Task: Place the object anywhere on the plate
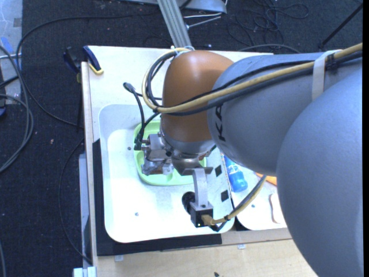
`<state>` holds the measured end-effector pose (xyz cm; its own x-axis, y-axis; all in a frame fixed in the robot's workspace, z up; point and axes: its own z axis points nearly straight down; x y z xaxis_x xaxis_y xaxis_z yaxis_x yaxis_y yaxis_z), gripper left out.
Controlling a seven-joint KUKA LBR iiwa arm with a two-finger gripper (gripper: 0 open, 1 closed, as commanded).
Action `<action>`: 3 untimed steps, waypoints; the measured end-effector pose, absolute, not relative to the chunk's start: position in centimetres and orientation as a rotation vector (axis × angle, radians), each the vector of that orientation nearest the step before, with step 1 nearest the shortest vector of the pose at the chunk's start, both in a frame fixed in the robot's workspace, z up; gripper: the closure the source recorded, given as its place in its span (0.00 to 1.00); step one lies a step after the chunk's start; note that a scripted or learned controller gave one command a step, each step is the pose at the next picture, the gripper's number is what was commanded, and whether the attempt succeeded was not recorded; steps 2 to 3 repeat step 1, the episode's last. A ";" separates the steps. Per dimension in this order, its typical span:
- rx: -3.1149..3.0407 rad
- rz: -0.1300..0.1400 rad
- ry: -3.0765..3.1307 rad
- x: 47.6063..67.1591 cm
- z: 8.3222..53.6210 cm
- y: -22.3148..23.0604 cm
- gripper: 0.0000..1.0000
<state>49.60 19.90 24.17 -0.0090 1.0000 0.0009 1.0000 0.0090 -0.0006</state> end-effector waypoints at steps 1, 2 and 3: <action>-2.218 0.001 -2.225 49.7 24.2 19.6 0.00; -2.218 0.001 -2.225 49.7 24.2 19.6 0.00; -2.218 0.001 -2.225 49.7 24.2 19.6 0.00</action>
